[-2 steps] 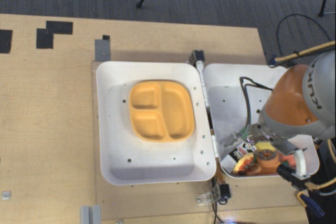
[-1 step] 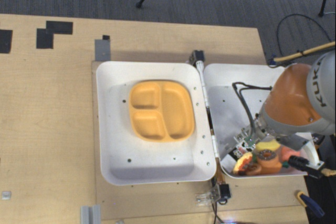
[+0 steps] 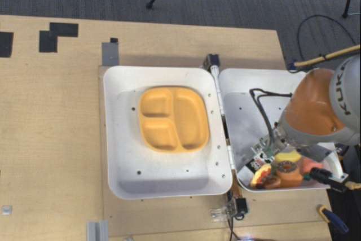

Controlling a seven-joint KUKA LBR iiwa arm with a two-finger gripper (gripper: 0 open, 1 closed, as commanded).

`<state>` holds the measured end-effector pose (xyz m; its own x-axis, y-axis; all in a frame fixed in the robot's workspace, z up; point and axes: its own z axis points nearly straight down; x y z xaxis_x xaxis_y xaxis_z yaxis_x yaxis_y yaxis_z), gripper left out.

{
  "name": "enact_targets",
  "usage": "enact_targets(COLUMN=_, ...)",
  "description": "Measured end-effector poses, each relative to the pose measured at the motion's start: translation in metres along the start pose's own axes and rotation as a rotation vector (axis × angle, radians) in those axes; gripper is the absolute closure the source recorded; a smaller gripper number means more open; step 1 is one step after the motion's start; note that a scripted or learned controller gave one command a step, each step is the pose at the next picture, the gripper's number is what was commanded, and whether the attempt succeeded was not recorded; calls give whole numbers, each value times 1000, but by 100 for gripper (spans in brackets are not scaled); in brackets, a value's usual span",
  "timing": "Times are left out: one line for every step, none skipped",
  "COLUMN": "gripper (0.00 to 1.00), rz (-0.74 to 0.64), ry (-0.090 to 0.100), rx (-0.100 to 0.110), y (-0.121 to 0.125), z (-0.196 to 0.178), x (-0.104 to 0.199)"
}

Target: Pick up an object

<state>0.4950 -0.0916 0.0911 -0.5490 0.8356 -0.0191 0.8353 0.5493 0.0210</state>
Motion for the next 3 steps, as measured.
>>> enact_targets(gripper=100, rz=-7, ry=13, rx=2, y=2, z=-10, x=3)
enact_targets(gripper=0, rz=-6, ry=13, rx=3, y=2, z=-10, x=3)
enact_targets(gripper=100, rz=-8, ry=11, rx=-1, y=4, z=-21, x=3)
